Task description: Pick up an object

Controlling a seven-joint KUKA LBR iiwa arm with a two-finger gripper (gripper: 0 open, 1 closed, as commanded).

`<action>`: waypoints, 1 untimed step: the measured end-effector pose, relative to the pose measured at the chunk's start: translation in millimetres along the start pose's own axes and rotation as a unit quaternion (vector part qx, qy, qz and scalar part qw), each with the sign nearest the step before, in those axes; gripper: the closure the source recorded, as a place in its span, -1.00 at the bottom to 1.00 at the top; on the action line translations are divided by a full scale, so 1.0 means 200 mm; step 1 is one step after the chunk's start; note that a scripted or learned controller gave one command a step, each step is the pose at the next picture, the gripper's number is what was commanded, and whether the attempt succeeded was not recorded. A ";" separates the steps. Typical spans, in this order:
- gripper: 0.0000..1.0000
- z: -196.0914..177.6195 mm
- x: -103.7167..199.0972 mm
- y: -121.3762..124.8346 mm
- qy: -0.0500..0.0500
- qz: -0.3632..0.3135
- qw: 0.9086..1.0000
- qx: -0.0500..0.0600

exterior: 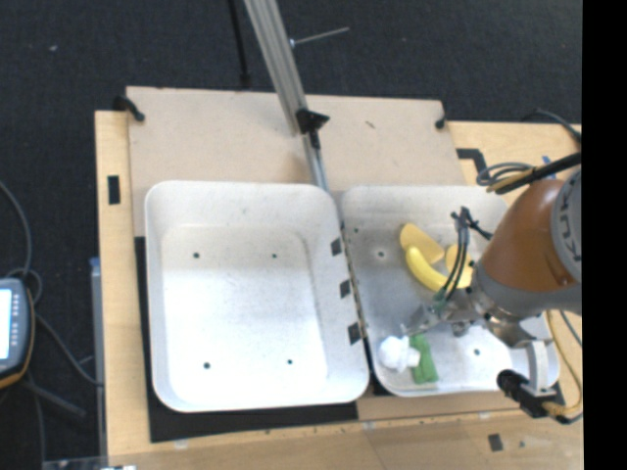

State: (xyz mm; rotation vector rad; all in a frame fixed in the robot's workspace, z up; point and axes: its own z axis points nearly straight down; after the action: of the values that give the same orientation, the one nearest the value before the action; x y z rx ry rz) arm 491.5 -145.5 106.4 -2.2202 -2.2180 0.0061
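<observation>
- We find no brand, label or readable writing on anything here; the small screen at the left edge (12, 326) is too blurred for us to read
- We see the arm (534, 238) reaching in from the right over the right bin (377, 223), its orange band rounded and bright above the grey wrist, with dark cables looping along it
- The gripper (438, 319) sits low over the middle of the right bin, and we cannot tell how it stands or whether it has hold of anything, since the wrist and cables cover it
- A yellow banana-shaped object (421, 258) lies in the right bin, just up and to the left of the wrist, partly tucked under the cables
- A white rounded object (393, 352) rests near the bin's front edge, touching a green block (423, 358) that lies just beside it on the right
- Both of these lie just below and to the left of the gripper, near it but with no clear contact that we can make out
- The left bin (245, 292) is white and speckled, with a few small dark dots on its floor
- The two bins sit side by side on a pale wooden bench (225, 130), with black brackets between them
- A slim aluminium rail (279, 52) slants from the top of the view down to the gap between the bins
- Around the bench we see dark carpet (98, 27) and some loose cables at the left
</observation>
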 end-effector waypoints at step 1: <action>1.00 -0.07 0.00 0.02 0.000 0.003 1.000 -0.006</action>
State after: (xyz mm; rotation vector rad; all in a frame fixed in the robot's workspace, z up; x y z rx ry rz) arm 494.9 -146.0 120.9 -2.2334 -2.2164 -0.0074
